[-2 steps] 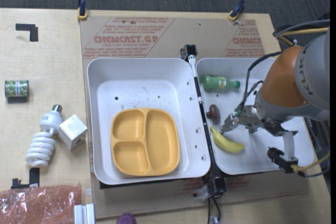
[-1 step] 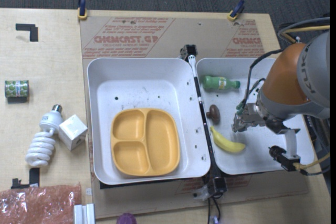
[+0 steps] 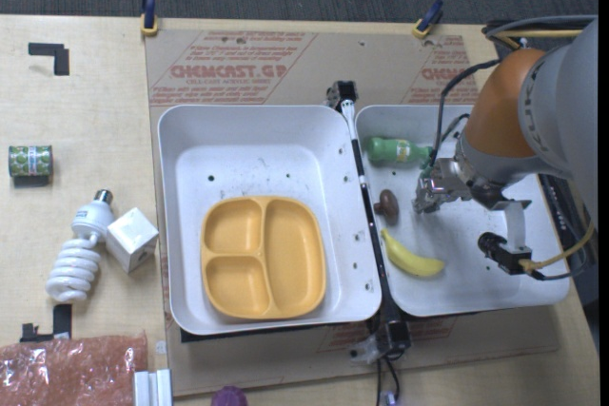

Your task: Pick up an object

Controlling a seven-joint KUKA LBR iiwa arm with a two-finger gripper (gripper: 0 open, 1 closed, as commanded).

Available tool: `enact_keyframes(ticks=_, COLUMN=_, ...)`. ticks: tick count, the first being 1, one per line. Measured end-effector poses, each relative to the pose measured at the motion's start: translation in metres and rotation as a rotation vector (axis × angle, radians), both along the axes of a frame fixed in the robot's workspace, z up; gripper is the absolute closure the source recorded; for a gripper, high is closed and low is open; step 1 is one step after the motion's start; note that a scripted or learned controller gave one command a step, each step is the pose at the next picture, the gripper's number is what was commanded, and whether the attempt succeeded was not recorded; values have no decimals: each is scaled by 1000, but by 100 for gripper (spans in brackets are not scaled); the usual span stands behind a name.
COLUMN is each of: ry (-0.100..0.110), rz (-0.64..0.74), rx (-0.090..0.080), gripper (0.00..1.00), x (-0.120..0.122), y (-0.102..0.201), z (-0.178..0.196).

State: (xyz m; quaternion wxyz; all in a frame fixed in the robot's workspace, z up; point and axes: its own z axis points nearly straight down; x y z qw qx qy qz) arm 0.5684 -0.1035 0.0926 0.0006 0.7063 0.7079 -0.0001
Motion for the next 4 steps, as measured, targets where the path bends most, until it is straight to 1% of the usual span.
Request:
enact_keyframes(ticks=1, ry=0, rz=0, rx=0, gripper=0, x=0, y=0, z=0)
enact_keyframes(ticks=2, ry=1, rz=-4, rx=1, gripper=0, x=-42, y=11, z=0)
enact_keyframes(ticks=3, ry=-1, rz=-4, rx=0, gripper=100, x=-41, y=10, z=10)
enact_keyframes(ticks=4, ry=0, rz=0, rx=0, gripper=100, x=37, y=-22, z=0)
